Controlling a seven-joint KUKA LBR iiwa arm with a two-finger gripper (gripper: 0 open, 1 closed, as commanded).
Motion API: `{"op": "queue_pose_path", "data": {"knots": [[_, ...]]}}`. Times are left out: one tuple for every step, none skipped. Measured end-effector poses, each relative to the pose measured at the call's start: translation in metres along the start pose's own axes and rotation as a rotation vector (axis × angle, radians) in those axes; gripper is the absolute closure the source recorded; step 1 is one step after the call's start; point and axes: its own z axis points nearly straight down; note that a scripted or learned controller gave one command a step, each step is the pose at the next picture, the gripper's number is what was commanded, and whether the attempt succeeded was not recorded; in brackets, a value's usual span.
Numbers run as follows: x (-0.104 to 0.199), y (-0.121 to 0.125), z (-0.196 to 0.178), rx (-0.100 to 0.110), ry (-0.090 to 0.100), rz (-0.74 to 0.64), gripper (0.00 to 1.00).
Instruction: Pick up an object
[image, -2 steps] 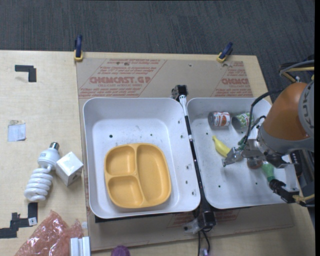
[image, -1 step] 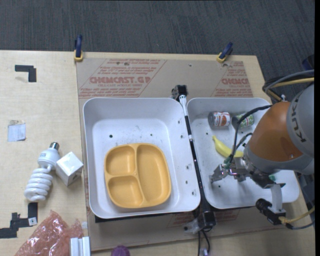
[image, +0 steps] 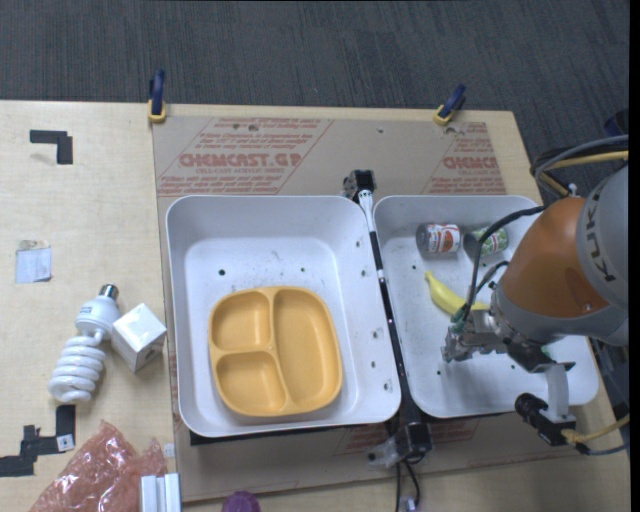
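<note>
In the right bin (image: 425, 385) a yellow banana (image: 443, 292) lies near the middle. A small red and white can (image: 439, 238) lies on its side by the far wall, with a green-capped item (image: 491, 241) beside it, partly hidden by a cable. My gripper (image: 459, 346) hangs low over the bin floor, just nearer than the banana's right end. The grey and orange arm (image: 555, 270) covers the bin's right part. Nothing is seen in the gripper.
The left bin (image: 190, 260) holds a yellow divided plate (image: 274, 350). Outside the bins on the left lie a spiral light bulb (image: 82, 352), a white cube (image: 139, 335) and a pink mesh bag (image: 95, 470). Cables loop around the arm at the right.
</note>
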Motion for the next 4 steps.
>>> {"op": "queue_pose_path", "data": {"knots": [[0.066,0.06,-0.09,0.001,-0.001,-0.005,1.0],[0.066,0.06,-0.09,0.001,-0.001,-0.005,0.0],[-0.008,0.071,-0.076,0.002,-0.002,-0.004,0.0],[-0.02,0.079,0.01,0.002,0.0,-0.002,0.0]]}}
